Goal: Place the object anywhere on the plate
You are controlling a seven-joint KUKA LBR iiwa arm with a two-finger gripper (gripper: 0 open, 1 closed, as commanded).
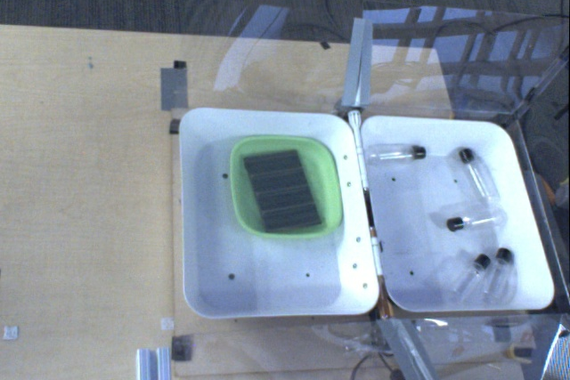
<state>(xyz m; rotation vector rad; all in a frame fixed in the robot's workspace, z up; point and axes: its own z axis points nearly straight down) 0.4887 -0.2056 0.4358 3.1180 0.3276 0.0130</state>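
Wooden bench (80,191); green plate (286,187) in left bin (200,280), no legible writing.

A green plate (286,187), square with rounded corners and a raised rim, is set flat in the upper middle of the left bin (205,280). A dark grey ribbed slab (282,190) is laid on it, slightly turned. Five clear tubes with black caps are scattered in the right bin (419,280): one (398,154) at the upper left, one (476,173) at the upper right, one (472,220) in the middle, and two (485,273) side by side near the lower right corner.
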